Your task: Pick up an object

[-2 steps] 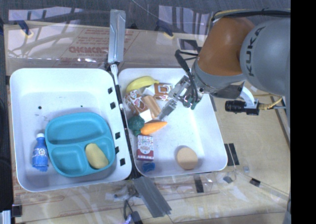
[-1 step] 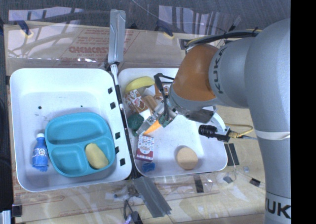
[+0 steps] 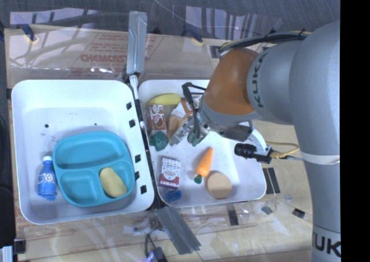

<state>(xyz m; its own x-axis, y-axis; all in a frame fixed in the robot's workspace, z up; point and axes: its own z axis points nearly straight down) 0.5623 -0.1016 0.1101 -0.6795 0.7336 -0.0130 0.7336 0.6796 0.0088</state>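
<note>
Camera view puts my pincer [image 3: 188, 133] low in the right white bin [image 3: 251, 188] at frame centre, whether spread or pinching I cannot tell, nothing lifted yet, with the orange plastic carrot [image 3: 204, 162] lying just right-below.

Cardboard-lined bench [image 3: 87, 52] bearing left white bin [image 3: 29, 96] beside right white bin [image 3: 245, 188].

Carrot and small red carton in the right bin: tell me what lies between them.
Bare white bin floor separates the carrot from the red carton in the camera view.
</note>
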